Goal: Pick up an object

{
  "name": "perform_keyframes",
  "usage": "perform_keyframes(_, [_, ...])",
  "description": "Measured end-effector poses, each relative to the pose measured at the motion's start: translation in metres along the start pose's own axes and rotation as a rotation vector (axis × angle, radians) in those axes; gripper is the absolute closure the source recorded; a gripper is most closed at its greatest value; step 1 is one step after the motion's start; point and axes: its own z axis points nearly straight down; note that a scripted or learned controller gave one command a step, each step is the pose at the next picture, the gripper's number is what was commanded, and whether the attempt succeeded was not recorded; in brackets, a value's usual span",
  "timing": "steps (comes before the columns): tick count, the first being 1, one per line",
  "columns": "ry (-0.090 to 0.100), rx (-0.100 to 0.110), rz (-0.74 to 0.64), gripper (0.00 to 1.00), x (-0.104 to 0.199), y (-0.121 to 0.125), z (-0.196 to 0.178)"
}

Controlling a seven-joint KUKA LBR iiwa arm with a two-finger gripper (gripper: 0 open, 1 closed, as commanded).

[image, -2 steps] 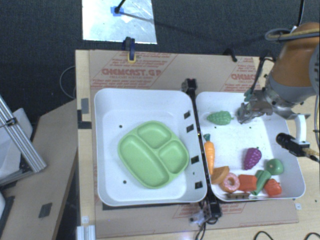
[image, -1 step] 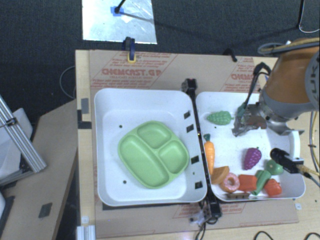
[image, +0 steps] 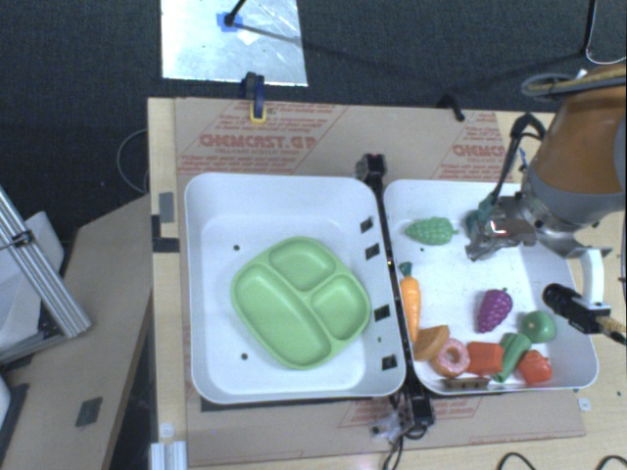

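Note:
The right bin [image: 578, 375] holds several toy foods. A green leafy piece [image: 429, 230] lies near its back left, an orange carrot [image: 410, 305] runs along its left wall, and purple grapes [image: 494, 308] sit in the middle. At the front are a pink donut [image: 453, 358], a red block [image: 484, 357], a green vegetable [image: 524, 336] and a red pepper [image: 534, 366]. My gripper [image: 485, 238] hangs low over the back of this bin, just right of the green leafy piece and apart from it. I see nothing held in it.
The left bin [image: 211, 262] contains a light green divided plate [image: 299, 302]. A black divider with clips [image: 377, 262] runs between the bins. The grey arm with its orange band [image: 583, 155] reaches in from the right over the right bin's back corner.

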Motion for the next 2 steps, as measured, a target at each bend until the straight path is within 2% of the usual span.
perform_keyframes(1, [0.001,0.004,-0.003,1.0,0.009,0.005,0.019])
perform_keyframes(2, [0.001,0.0,-0.002,1.0,0.01,-0.003,0.0])
